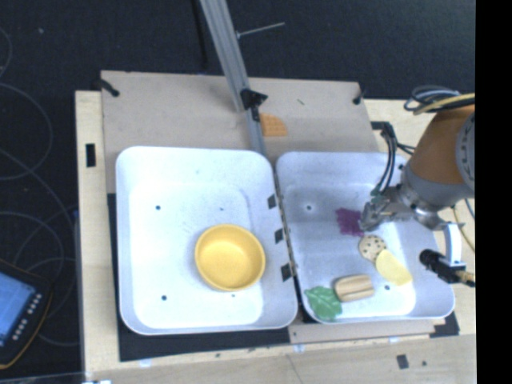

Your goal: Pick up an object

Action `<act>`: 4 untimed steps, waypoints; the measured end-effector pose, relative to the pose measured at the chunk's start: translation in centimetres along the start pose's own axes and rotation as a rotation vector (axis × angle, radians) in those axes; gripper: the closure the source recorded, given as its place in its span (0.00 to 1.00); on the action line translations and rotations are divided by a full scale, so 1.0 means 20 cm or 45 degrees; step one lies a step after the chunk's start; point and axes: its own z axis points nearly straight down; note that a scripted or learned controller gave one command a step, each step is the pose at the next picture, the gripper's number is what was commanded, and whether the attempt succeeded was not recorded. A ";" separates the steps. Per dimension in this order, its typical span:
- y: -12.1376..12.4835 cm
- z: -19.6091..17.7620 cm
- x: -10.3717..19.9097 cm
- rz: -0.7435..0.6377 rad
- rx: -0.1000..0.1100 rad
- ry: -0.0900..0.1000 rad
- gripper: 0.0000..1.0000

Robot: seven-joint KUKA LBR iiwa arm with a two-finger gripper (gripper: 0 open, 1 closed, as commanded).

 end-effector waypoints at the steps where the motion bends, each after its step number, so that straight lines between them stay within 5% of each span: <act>1: 0.01 -0.22 0.00 -0.012 0.003 0.002 1.00; 3: 0.07 -0.73 -0.01 -0.016 0.001 0.000 1.00; 4: 0.04 -0.77 0.26 -0.020 0.008 0.005 1.00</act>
